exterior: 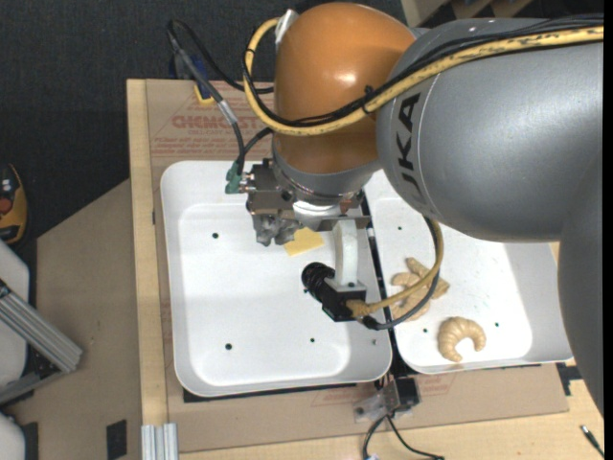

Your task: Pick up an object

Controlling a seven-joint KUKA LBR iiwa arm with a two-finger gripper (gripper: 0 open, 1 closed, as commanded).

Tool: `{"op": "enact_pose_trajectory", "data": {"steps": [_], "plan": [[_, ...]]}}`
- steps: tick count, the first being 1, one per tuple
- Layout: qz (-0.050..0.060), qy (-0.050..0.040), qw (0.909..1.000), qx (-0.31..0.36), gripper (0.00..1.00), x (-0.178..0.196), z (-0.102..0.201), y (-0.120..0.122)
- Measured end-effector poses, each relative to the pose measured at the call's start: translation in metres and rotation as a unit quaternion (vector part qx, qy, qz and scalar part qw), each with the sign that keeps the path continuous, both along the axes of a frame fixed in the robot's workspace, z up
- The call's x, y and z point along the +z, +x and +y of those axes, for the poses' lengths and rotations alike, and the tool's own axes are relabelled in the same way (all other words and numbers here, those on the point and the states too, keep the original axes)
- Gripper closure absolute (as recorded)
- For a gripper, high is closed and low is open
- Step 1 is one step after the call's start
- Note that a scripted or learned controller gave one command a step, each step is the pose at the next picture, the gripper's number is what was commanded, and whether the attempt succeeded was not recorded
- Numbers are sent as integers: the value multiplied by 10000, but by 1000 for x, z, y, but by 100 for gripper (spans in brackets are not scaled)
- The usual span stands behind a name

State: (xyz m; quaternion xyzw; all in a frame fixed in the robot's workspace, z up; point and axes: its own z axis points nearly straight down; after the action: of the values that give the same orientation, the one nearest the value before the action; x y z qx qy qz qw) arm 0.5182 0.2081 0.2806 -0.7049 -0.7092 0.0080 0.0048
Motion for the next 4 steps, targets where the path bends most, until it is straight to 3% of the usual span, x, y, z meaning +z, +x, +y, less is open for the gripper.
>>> {"op": "enact_pose_trajectory", "data": {"steps": [1, 2, 3, 4], "plan": [[-174, 69, 9998, -6, 100, 157, 17, -12], [-164, 56, 9998, -20, 100, 262, 16, -5], [1, -17, 10000, -33, 100, 97, 16, -25], [-180, 72, 9998, -17, 100, 259, 16, -39]]}}
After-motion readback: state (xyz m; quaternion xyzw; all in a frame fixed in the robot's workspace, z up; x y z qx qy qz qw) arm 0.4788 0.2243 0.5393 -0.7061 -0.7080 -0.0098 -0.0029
